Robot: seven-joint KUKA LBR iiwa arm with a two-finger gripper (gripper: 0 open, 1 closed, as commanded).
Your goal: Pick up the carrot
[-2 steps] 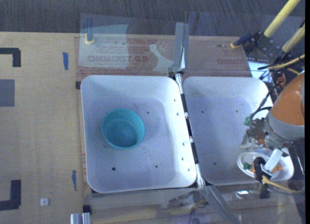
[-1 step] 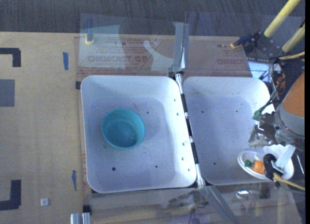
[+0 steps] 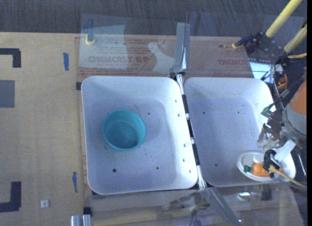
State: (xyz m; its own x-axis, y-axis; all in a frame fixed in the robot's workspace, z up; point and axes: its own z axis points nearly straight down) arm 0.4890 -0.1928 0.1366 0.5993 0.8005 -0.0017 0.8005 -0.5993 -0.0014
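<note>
The small orange carrot (image 3: 260,170), stubby and smooth like a moulded toy, with a fleck of green at one end, lies on a small round white plate (image 3: 246,160) at the near right corner of the right-hand shallow white bin (image 3: 222,117). The hand (image 3: 268,160), dark and metallic, sits directly over the carrot and partly hides it; whether it is open or closed, and whether it has the carrot, cannot be told from this view.

Step in hand, as judged: the grasp itself, at or just above the carrot. Lift not yet evident. Next move calls for closing squarely across the carrot's short axis and rising straight, clear of the plate rim and bin wall; a smooth rounded body may slip or roll.

Left-hand white bin (image 3: 97,171): matte plastic, rounded corners, holds one teal round bowl (image 3: 124,130). Both bins sit on a pale wood-toned bench (image 3: 39,137).
</note>
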